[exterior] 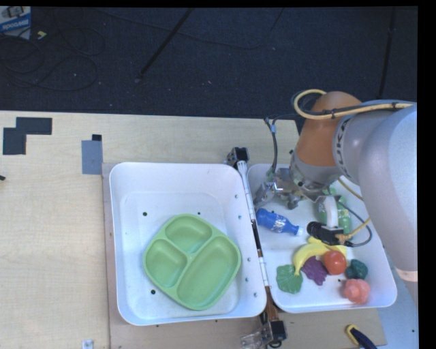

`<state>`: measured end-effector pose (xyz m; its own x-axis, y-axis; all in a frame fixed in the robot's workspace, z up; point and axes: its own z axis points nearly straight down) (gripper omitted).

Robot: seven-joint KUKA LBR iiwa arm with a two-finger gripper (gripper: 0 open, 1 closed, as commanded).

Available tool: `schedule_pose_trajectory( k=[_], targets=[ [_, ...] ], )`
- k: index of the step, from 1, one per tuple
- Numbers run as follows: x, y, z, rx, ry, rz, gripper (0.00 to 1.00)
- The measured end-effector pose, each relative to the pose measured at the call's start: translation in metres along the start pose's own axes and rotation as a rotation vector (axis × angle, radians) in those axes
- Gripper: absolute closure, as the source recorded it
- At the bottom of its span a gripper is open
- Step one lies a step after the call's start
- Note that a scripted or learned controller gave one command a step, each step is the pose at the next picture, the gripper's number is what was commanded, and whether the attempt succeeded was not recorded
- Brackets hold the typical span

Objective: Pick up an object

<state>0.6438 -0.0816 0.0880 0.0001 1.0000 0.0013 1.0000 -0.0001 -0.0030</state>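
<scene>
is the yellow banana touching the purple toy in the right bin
Touching. In the camera view the yellow plastic banana lies against the purple grape-like toy, its lower curve overlapping the toy's top edge with no white bin floor between them.

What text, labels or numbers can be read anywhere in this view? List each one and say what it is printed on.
No text can be read in this view.
blue bottle in the right bin: no label lettering can be made out.
blue and white item at the top left corner: it may carry print, but it is too small and blurred to read.
green divided plate in the left bin: plain, no markings.
</scene>
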Motion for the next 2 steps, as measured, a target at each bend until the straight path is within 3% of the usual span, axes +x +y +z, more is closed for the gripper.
schedule_pose_trajectory(
  k=[2],
  targets=[
    [-0.0012,0.0000,0.0000,0.000,0.000,-0.001,0.00]
  ],
)
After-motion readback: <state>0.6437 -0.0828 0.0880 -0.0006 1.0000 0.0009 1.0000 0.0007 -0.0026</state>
